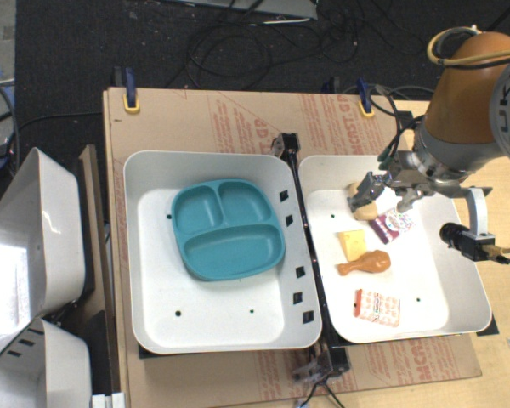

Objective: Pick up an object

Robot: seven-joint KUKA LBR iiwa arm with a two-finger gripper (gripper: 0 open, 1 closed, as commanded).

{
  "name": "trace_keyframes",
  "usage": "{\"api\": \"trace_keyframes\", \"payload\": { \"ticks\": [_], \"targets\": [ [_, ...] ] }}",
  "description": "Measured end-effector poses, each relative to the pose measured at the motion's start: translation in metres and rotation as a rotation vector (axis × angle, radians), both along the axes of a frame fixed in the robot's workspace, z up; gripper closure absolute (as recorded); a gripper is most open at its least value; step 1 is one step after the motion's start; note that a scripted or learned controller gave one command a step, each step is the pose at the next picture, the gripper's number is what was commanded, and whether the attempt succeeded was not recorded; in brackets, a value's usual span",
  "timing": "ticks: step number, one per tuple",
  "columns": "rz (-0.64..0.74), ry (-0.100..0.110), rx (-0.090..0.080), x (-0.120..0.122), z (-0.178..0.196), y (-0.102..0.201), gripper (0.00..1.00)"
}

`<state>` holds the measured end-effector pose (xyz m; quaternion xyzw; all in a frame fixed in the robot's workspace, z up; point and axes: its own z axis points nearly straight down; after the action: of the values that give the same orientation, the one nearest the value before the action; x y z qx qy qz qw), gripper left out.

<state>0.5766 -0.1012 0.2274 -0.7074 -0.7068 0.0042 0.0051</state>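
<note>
Fingers of the two-finger gripper [381, 195] hang low over the upper part of the right-hand shallow white bin [467, 300], and from this slant it cannot be told whether they are spread or closed; a pale tan rounded lump [365, 212] sits at or just under their tips, and it may be touching them, but no object is plainly seen between them. As a judgement, then, the pick is not yet done: nothing shows as lifted, and every candidate lies on the bin floor. Just beside the gripper is a small purple-and-white packet [396, 224]; below it lie a yellow cheese-like wedge [353, 244], an orange-brown toy drumstick [365, 264] and, nearer the front wall, a white carton with red print [378, 306]. The left-hand white bin [149, 253] holds a teal divided plastic plate [228, 229], well apart from the gripper. Outward from the tool, the grey wrist bends down from the right, with the orange band [472, 83] above it.
</note>
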Motion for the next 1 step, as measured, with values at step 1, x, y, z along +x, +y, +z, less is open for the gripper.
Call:
{"api": "trace_keyframes", "payload": {
  "ticks": [1],
  "targets": [
    [0.002,-0.012,-0.001,0.0025,0.0069,0.0001,0.00]
  ]
}}
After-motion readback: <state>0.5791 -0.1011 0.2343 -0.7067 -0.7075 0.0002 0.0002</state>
